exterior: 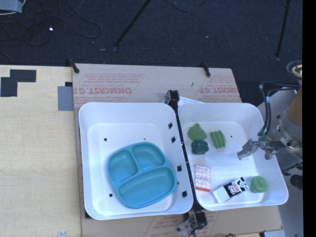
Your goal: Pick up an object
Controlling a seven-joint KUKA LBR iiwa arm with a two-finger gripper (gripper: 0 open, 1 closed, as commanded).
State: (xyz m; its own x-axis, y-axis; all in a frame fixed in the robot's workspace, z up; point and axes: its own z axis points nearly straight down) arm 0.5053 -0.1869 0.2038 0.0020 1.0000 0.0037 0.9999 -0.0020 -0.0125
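2 white bins (89, 132) — cardboard (123, 85), dark floor (173, 28).

A blue three-compartment plastic tray (142, 174) is set in the left white bin (89, 157). In the right white bin (276, 194), three green toys are grouped at the back; a small printed card (202, 177), black-and-white carton (230, 189) and round green lid (258, 184) are ranged along the front.
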